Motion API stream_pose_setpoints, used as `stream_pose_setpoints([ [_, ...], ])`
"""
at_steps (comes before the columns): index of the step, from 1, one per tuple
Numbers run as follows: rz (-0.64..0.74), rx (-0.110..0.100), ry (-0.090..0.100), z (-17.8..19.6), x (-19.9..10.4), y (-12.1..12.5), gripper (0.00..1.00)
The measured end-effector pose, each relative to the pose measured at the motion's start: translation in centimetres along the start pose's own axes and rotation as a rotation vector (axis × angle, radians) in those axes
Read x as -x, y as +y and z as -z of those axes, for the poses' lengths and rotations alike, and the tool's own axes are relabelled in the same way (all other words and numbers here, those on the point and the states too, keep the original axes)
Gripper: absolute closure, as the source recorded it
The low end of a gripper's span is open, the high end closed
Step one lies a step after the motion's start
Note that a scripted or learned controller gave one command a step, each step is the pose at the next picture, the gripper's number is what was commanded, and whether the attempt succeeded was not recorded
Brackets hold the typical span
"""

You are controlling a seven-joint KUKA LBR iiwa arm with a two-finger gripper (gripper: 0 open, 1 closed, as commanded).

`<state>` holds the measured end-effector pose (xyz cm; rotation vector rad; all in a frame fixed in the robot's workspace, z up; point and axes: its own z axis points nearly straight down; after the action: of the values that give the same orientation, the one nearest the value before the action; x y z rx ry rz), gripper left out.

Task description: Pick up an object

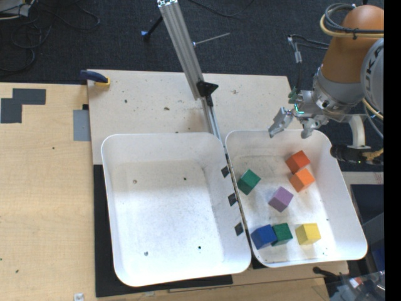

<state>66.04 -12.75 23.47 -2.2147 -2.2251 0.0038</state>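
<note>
The gripper (292, 125) hangs over the right bin's (351, 221) far rim, fingers spread apart with nothing between them. The red cube (297, 160) lies just nearer, by the bin's right wall, the orange cube (302, 179) touching it. The arm (351, 49) is cut off at the right.

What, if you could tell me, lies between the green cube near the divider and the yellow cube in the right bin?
In the camera view, the purple cube lies between the green cube and the yellow cube, on the right bin's floor.
</note>
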Motion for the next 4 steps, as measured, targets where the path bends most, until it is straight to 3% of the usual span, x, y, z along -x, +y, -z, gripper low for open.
stream_pose_setpoints([
  [2, -0.006, -0.006, 0.001, -11.4, 0.2, -1.9, 0.0],
  [3, -0.007, 0.002, 0.0, -14.5, 0.1, -1.8, 0.0],
  [4, -0.012, 0.0, 0.001, -13.4, 0.2, -1.9, 1.0],
])
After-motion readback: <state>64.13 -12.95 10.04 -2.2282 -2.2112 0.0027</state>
